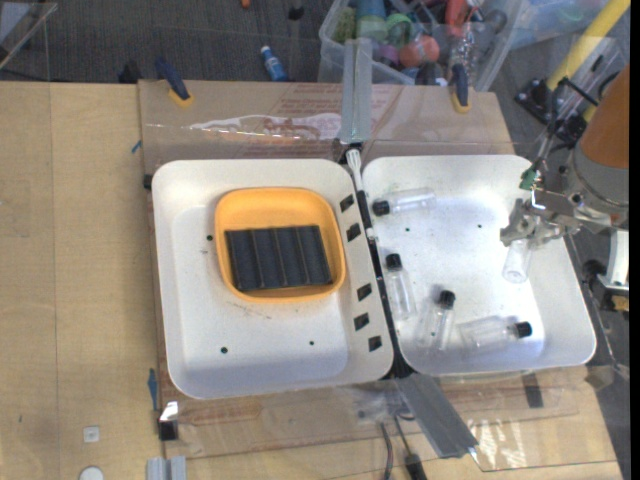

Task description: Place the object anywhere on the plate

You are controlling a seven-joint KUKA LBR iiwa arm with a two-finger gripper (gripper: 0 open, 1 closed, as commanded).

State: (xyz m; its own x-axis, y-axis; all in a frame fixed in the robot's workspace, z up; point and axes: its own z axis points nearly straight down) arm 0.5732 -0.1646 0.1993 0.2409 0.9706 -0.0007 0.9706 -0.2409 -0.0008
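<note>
Two shallow white bins sit side by side on the tabletop (70, 268). The left bin (190, 353) holds an orange plate (232, 211) with a dark ribbed block (278, 257) lying on it. The right bin (560, 343) holds several clear plastic tubes with black caps: one tube (402, 204) at the far left corner, one (397, 284) near the divider, one (441, 316) near the middle and one (494, 331) toward the near right. The claw (520, 238) hangs over the right side of this bin, and a clear tube (516, 261) hangs upright below it, seemingly pinched between its fingers, well apart from the plate. A row of black clips (358, 268) lines the divider between the bins. Beyond the bins stands a clear tub of coloured toys (425, 13).
</note>
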